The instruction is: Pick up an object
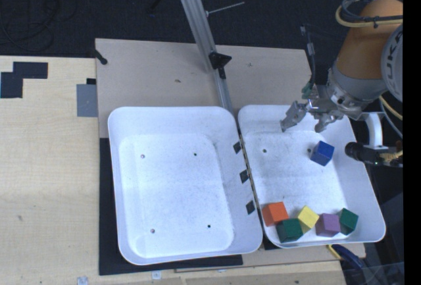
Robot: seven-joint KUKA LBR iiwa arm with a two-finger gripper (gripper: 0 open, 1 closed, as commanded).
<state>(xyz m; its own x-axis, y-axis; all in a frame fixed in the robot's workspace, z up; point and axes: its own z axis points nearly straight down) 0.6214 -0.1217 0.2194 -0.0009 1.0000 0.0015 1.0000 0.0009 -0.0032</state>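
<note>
Left bin (125, 126) sat bare at its rim, nothing I wanted there. In the right bin (358, 175), along the near edge, I saw the orange cube (275, 212), dark green cube (289, 230), yellow cube (308, 216), purple cube (327, 224) and green cube (348, 219) bunched together. The gripper (308, 119) hung over the far edge, fingers spread, pinching nothing. The blue cube (322, 153) sat alone toward the right edge, my pick: I'd centre over it, square to its faces, then drop.
</note>
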